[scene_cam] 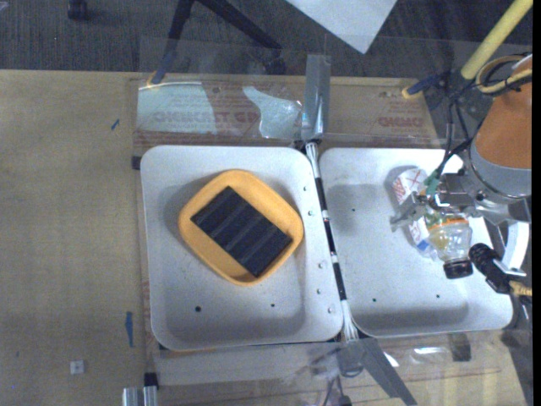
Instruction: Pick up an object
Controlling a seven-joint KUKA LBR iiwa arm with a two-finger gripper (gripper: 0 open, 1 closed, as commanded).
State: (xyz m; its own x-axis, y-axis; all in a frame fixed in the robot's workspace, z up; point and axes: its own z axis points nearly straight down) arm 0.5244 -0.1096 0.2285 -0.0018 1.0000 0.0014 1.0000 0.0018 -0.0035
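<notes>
Plywood of a pale tan colour makes up the flat table, and beyond its far edge lies dark carpet with the black legs of a wheeled office chair and a white sheet of paper. Two shallow white plastic bins with rounded corners sit side by side on the table, touching along a middle seam. A strip of clear plastic sheeting with faint red lettering lies just beyond them. The left bin holds a rounded yellow-orange tray with a dark ribbed rectangular inset, lying slightly turned near the bin's centre. The right bin holds, toward its right side, a crumpled white wrapper with red print and, just near of it, a clear plastic bottle with an orange label and a black cap, lying on its side. The grey arm with its orange band reaches in from the right, and its pincer sits low over the bottle and wrapper; whether it is spread or pressed together cannot be told.
</notes>
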